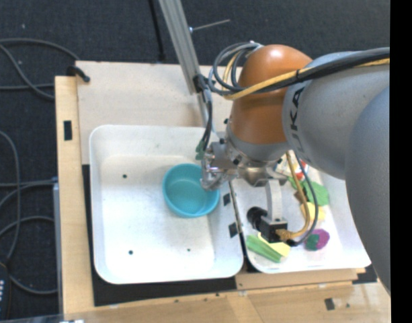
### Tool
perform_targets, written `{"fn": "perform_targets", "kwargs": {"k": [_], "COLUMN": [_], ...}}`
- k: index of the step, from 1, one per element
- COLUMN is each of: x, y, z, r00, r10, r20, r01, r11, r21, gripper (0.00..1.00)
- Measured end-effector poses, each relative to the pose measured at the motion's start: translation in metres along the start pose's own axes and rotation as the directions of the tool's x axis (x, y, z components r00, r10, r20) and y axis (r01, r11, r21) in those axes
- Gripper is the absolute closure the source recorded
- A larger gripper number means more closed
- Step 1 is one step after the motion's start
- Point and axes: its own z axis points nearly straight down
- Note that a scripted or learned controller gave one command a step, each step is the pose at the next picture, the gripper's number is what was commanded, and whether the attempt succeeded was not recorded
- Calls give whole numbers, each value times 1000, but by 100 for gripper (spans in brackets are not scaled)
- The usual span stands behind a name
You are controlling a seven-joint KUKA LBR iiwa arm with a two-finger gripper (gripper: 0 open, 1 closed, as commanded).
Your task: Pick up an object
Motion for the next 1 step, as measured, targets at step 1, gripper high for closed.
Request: {"fn": "perform_targets", "kwargs": {"k": [1], "x": [-3], "y": [0], "z": [0], "r00": [1000], "r10": [5], "r20": [2], "r01": [-5], "r11": [1000], "r21": [1], "gripper": [0]}}
